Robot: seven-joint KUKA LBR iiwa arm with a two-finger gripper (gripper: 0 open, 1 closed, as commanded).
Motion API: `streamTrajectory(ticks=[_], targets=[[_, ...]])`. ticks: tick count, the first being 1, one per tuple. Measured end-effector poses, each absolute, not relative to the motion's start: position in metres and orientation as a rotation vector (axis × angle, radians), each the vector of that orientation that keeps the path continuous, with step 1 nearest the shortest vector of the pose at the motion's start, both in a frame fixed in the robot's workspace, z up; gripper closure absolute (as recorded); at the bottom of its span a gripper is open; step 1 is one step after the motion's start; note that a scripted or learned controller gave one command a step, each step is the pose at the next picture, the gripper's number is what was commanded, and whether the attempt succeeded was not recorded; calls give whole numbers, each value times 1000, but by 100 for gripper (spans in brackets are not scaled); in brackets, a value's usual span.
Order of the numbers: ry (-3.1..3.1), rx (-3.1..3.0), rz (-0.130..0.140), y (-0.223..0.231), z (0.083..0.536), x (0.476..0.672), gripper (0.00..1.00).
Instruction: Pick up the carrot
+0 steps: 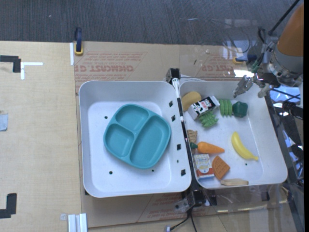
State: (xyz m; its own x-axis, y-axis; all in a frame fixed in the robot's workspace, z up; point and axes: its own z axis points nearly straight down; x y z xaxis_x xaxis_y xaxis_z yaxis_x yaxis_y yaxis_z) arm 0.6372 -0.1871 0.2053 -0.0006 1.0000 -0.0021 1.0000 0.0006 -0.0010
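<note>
The orange carrot (210, 148) lies on its side in the right bin (263, 164), left of centre, its tip pointing right. My gripper (253, 87) hovers over the bin's far right corner, well up and to the right of the carrot. Its two fingers are spread apart with nothing between them.
Around the carrot lie a yellow banana (243, 146), green vegetables (227, 107), a dark green piece (240, 109), a black and white carton (203, 105), a small juice box (203, 166) and an orange cracker (221, 167). A teal divided plate (137, 135) rests in the left bin (91, 144).
</note>
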Motion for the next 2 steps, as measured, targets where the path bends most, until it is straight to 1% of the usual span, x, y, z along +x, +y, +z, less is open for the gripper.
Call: streamTrajectory(ticks=[1,2], targets=[[2207,2237,-4,-141,116,571,0],[2128,2311,-2,-108,92,524,0]])
